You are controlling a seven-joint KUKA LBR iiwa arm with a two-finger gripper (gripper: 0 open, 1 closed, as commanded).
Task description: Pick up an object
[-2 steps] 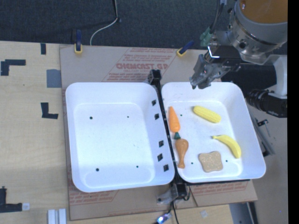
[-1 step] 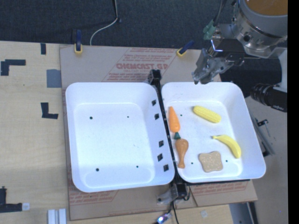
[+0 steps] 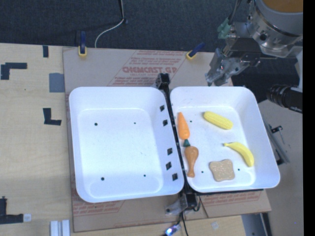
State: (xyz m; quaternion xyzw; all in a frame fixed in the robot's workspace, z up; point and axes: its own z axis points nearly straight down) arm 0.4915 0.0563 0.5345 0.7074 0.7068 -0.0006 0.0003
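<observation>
A: Carrot [image 3: 182,126] is lying upper left in the right bin [image 3: 248,100], touching the divider; gripper [image 3: 218,75] is hovering above the bin's upper rim, grasping nothing; jaw spread: cannot tell.

B: Risk: fingers are likely striking that divider wall. Corn [image 3: 217,120], banana [image 3: 240,152], toast [image 3: 222,170], drumstick [image 3: 190,160] are sharing it; left bin [image 3: 78,132] is sitting alongside.

Orange carrot [image 3: 183,126], yellow banana [image 3: 241,153], white bins [image 3: 78,146]
</observation>
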